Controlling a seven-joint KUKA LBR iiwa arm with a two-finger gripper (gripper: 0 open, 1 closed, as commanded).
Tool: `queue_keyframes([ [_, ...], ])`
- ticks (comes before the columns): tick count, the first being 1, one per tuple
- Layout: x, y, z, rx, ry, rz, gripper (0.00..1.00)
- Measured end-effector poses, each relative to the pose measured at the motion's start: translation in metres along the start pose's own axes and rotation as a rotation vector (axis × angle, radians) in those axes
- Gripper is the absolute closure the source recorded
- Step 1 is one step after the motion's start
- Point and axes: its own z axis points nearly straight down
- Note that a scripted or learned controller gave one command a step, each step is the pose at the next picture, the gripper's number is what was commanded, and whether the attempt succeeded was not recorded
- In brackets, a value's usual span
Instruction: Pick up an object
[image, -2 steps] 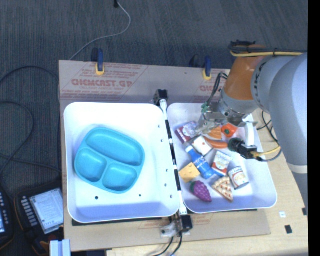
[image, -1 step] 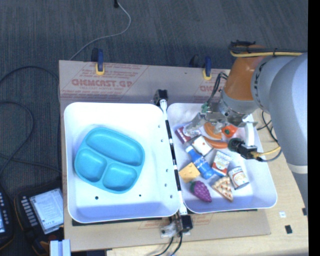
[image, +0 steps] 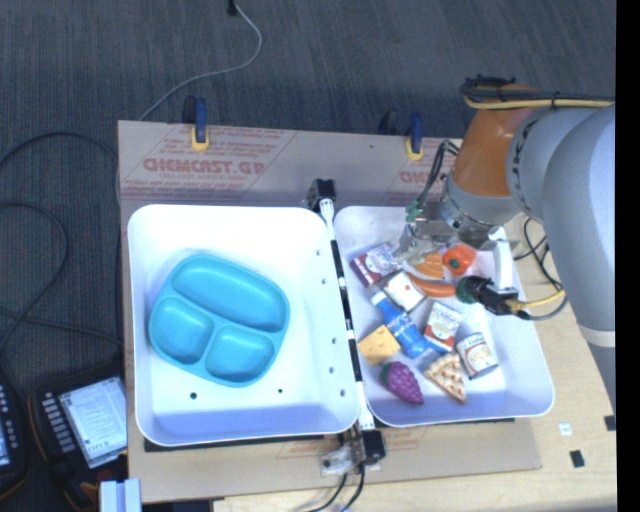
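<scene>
Purple grapes (image: 401, 382), hand (image: 420, 238) far behind

Tool (image: 425, 232) fingers' state indiscernible over toys.

Just left of the gripper (image: 428, 232) lies a crinkled, shiny foil-like packet (image: 372, 263). Both white bins (image: 160, 400) look like smooth, glossy plastic, as does the blue divided tray (image: 218, 317) far to its left. The board (image: 215, 165) beyond is matt, printed cardboard. The arm's grey shell (image: 575, 180) has a satin sheen.
</scene>
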Motion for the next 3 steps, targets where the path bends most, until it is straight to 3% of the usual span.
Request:
queue_keyframes([
  [1, 0.0000, -0.0001, 0.0003, 0.001, 0.000, 0.000, 0.00],
  [2, -0.0004, 0.0002, -0.0097, 0.000, -0.001, 0.000, 1.00],
  [3, -0.0003, 0.0001, -0.0094, 0.000, 0.000, 0.001, 0.00],
])
